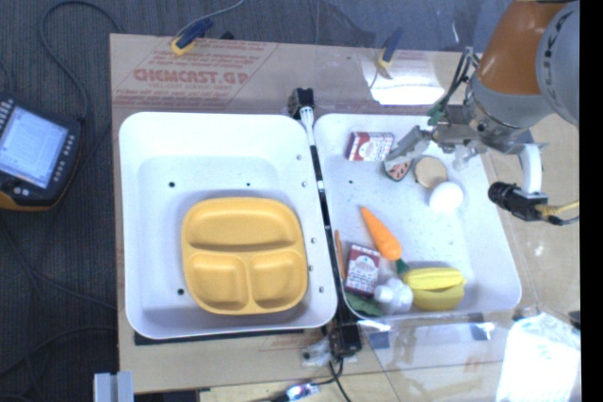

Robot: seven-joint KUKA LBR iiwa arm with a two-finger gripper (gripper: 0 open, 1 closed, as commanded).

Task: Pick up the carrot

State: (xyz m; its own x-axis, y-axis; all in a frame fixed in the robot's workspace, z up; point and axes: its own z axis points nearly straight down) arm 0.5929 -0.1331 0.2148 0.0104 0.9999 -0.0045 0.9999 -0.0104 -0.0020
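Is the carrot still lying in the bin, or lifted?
Lying in the bin. The carrot rests flat on the floor of the right bin, apart from the gripper, which is above the bin's far end.

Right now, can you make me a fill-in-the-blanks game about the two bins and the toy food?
1. The carrot lies in the ____ bin, seen from the camera.
2. The tray in the other bin is coloured ____.
3. The white egg sits nearer the ____ than the carrot does; it hovers over the bin's far corner.
4. The banana lies just past the carrot's ____ leafy end.

Missing words: right; yellow; claw; green
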